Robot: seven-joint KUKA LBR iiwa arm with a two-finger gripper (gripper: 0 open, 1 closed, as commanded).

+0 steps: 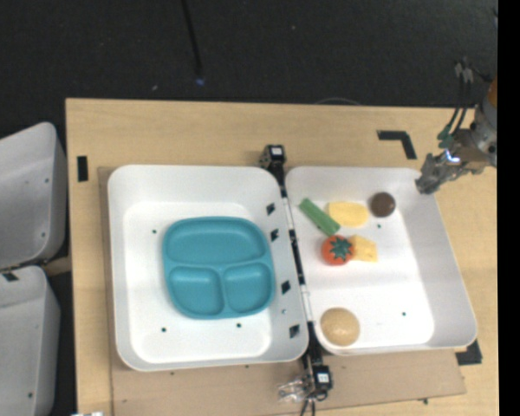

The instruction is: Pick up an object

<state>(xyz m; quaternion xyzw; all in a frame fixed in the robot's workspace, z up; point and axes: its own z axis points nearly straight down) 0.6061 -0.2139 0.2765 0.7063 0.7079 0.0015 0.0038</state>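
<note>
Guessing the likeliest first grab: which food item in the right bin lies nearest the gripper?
The small brown ball, at the bin's far right; the gripper hangs just beyond it, while the other pieces lie further left.

Wood bench (199, 133), dark floor (243, 33)

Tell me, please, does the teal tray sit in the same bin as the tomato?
No, the teal tray lies in the left bin; the tomato lies in the right bin.

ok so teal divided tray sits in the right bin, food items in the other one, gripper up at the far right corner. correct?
Not quite. The camera view shows the teal divided tray in the left bin, not the right. The food items, among them the tomato and the bread roll, lie in the right bin. The gripper is at that bin's far right corner, as you said.
</note>
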